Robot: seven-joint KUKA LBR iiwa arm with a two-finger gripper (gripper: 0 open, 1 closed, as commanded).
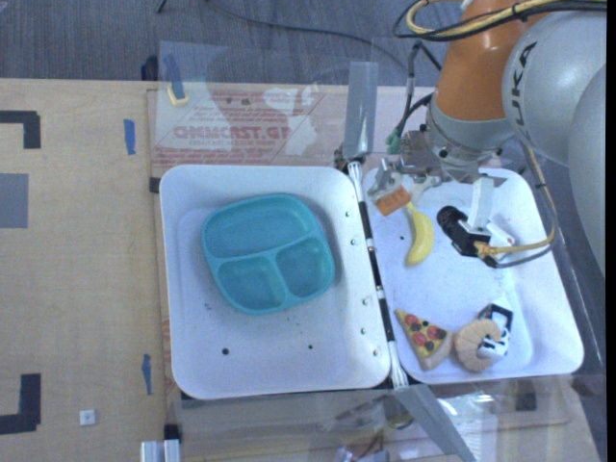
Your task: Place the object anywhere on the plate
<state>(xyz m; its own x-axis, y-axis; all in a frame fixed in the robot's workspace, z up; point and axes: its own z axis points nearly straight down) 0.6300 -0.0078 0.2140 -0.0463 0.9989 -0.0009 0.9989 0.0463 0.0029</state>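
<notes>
Where the arm (539, 75) reaches in, letters "UKA" show on its grey casing. Left bin (192, 354): teal three-compartment plate (268, 253), near centre. Right bin (549, 325): yellow banana (419, 237) near the far left corner, just beside an orange block (392, 200) under the gripper (409, 173), whose grip cannot be told; pizza slice (423, 337) and bread roll (474, 345) by the near edge. Board behind: faded red print, unreadable.

Wooden bench (77, 287), grey carpet floor (87, 17)
</notes>
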